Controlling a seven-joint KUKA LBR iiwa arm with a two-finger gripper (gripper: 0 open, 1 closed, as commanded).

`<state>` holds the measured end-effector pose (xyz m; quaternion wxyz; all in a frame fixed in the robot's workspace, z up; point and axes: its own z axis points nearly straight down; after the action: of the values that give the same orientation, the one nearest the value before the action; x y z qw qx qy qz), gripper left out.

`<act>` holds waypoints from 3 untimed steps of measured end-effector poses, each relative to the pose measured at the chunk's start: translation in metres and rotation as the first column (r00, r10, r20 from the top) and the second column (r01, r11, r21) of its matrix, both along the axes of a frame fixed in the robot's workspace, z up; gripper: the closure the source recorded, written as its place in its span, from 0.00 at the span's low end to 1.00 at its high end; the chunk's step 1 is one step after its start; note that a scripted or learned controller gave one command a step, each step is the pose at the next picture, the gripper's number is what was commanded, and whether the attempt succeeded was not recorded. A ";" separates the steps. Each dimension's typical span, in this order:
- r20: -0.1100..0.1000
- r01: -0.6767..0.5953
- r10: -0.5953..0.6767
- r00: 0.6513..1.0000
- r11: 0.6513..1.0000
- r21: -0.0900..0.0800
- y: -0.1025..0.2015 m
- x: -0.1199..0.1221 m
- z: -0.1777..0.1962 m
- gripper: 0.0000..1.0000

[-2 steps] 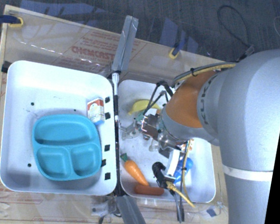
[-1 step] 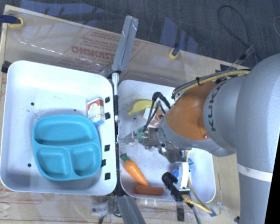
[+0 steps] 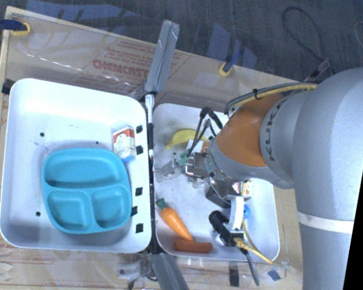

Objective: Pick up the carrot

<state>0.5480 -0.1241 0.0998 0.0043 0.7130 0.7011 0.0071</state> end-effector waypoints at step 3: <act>-0.018 -0.367 0.367 0.930 0.930 -0.002 -0.065 -0.071 -0.011 0.00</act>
<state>0.4770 -0.1895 0.0888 -0.0010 0.5695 0.8220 -0.0003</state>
